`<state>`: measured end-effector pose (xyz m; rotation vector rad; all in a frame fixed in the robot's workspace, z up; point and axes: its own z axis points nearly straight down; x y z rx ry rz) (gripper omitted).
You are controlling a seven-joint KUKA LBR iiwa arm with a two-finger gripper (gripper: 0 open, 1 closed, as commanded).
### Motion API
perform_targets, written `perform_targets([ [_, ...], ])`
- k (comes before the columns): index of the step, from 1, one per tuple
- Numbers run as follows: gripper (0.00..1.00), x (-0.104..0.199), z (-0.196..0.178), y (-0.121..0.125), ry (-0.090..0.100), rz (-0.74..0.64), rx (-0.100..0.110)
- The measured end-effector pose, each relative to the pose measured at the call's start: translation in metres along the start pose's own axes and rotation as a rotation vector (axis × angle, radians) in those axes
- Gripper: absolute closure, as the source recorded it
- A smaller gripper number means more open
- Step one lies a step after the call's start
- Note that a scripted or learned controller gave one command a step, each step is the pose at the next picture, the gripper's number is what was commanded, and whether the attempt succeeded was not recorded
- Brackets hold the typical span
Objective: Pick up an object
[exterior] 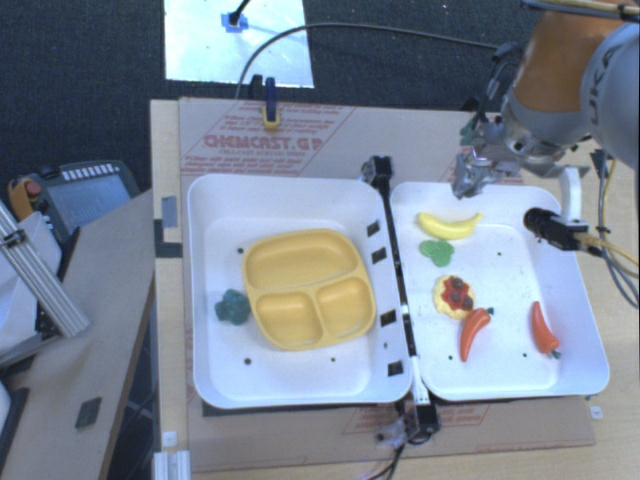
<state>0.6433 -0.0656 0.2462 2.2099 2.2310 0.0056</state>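
One arm [570, 78] cut off, jaws blurred

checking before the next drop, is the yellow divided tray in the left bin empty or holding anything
Empty: all three compartments of the yellow tray show bare. The green broccoli piece lies outside it, by its left edge.

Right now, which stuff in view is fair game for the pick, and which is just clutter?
Pick candidates:
banana
green piece
pizza toy
red chilli
carrot
broccoli
yellow tray

Clutter:
teach pendant
clamp
metal sheet
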Motion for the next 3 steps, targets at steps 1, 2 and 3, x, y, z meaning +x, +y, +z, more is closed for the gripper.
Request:
perform_targets([
  [1,1.0,0.06,-0.003,0.006,0.0,-0.001,0.0],
  [2,1.0,0.107,-0.004,-0.001,0.0,0.0,0.002],
  [3,1.0,0.164,0.012,0.0,0.0,0.0,0.003],
])
